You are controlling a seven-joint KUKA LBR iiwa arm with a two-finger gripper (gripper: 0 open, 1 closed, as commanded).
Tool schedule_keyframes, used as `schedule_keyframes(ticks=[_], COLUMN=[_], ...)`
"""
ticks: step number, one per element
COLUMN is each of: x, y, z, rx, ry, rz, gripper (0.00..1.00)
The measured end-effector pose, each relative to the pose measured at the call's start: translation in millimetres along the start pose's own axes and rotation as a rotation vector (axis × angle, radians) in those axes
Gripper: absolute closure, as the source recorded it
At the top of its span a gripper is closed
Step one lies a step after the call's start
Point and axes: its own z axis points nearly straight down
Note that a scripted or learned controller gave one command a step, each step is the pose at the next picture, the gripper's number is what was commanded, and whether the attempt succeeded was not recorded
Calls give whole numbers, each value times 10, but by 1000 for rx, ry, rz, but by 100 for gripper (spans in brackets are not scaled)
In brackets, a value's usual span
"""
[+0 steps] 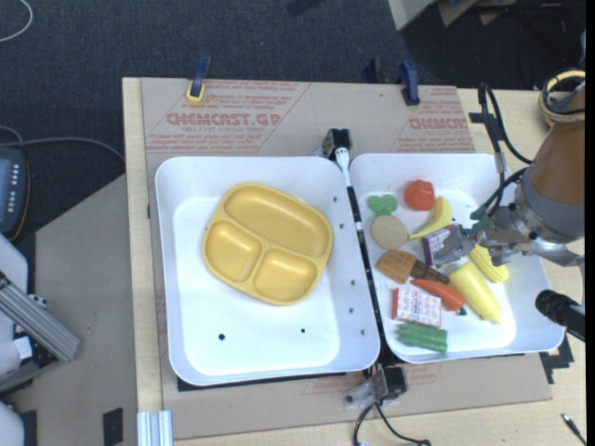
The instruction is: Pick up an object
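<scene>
Arm: grey with an orange band, it reaches in from the right over the right bin (pixel 483 167), its wrist low above the toys.
Gripper: the gripper (pixel 453 246) sits among the pile near the middle of the right bin, fingers pointing left; it is too small and cluttered here to tell how far it is open or whether anything is between the fingers.
Small purple-and-white item: the small purple-and-white item (pixel 437 245) lies right at the gripper's tip, touching or nearly so; I cannot tell which.
Banana: the banana (pixel 437 217) lies just above the gripper, curving up towards the red pepper (pixel 419 194).
Corn cob: the yellow corn cob (pixel 476 293) lies just below the gripper, slanting down to the right.
Carrot: the orange carrot (pixel 439 293) lies below and a little left of the gripper, beside the brown bread slice (pixel 396 267).
Tan round piece: the tan round piece (pixel 390 231) is left of the gripper, with a green leafy piece (pixel 381 203) just above it.
Red-and-white packet: the red-and-white packet (pixel 417 307) lies below-left of the gripper, and a green pod (pixel 423 339) sits further down near the bin's lower edge.
Left bin: the left bin (pixel 186 342) is well apart to the gripper's left and holds a yellow divided plate (pixel 268 242).
</scene>
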Motion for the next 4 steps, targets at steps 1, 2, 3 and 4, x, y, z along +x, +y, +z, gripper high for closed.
schedule_keyframes(ticks=[1, 2, 3, 4], x=[1, 35, -26, -19], y=[25, 118, 148, 187], z=[-53, 447, 902, 1390], rx=[-12, -6, -7, -20], ry=[-2, 0, -1, -1], rz=[-3, -3, -2, -1], gripper=[0, 0, 0, 0])
